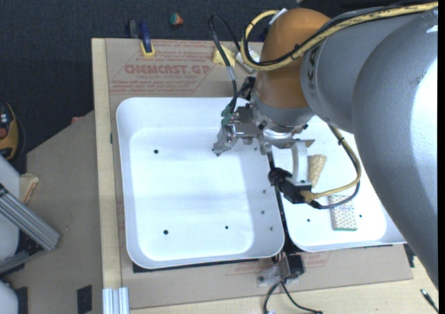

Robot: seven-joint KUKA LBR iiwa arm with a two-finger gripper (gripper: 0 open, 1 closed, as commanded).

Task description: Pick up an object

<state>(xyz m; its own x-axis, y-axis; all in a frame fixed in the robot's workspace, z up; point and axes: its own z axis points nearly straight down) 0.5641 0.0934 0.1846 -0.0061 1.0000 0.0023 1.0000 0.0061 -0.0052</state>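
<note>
1. Position. My gripper (224, 140) hangs over the upper right part of the left bin (182, 198), near the centre of the frame. My orange band (288, 62) sits just above it in the frame, and my grey arm (389, 118) covers the right side. Nothing is visible in my grasp. Whether I am spread wide or pinched narrow cannot be told from this slant.

2. Objects. Both lie in the right bin (313, 233), well apart from my gripper.
- Cone (317, 167): tan, ribbed surface, tapered shape. Its long axis runs nearly top to bottom in the frame with a slight tilt. The broad end points towards the top of the frame, the narrow end towards the bottom. It lies just right of centre, beside a white bracket (300, 164) on my wrist.
- Pad (344, 217): flat, rectangular, with a speckled grey-green face and a coarse texture. Its long axis also runs roughly top to bottom. It lies lower right of the cone, apart from it.

3. Surroundings. Both bins are shallow, white and smooth, with rounded corners. They rest on a tan board (167, 69) printed in red letters. A blue clamp (146, 38) grips the board's upper edge. A black cable (286, 186) and a yellow cable (341, 191) hang from my wrist across the bins' shared edge
</note>
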